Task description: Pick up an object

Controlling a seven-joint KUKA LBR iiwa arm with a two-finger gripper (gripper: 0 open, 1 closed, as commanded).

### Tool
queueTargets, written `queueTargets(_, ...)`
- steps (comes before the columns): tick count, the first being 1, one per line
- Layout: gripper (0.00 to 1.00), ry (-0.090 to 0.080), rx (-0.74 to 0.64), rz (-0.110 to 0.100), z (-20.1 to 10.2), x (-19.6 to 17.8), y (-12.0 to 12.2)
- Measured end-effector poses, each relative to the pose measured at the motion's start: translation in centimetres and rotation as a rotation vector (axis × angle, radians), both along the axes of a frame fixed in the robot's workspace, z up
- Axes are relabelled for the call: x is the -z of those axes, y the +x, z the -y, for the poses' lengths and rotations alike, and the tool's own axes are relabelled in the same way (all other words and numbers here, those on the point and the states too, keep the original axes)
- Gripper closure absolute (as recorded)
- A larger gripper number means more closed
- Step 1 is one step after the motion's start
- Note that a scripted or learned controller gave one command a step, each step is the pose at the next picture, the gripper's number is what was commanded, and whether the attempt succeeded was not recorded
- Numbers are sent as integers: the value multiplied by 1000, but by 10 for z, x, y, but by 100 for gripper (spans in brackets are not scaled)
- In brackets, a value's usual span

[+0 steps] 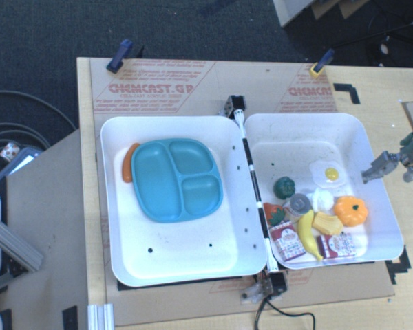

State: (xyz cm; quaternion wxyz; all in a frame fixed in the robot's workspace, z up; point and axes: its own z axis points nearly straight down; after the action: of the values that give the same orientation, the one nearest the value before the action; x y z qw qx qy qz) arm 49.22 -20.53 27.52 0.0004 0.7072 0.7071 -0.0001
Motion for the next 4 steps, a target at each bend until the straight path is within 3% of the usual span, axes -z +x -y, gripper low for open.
queueTargets(1,0,1,-1,0,-6,191,52)
queueTargets(2,0,1,-1,0,-69,190,107)
queueTargets(3,0,0,-1,0,-112,190,169)
queueTargets(4,0,1,0,-3,-114,191,136)
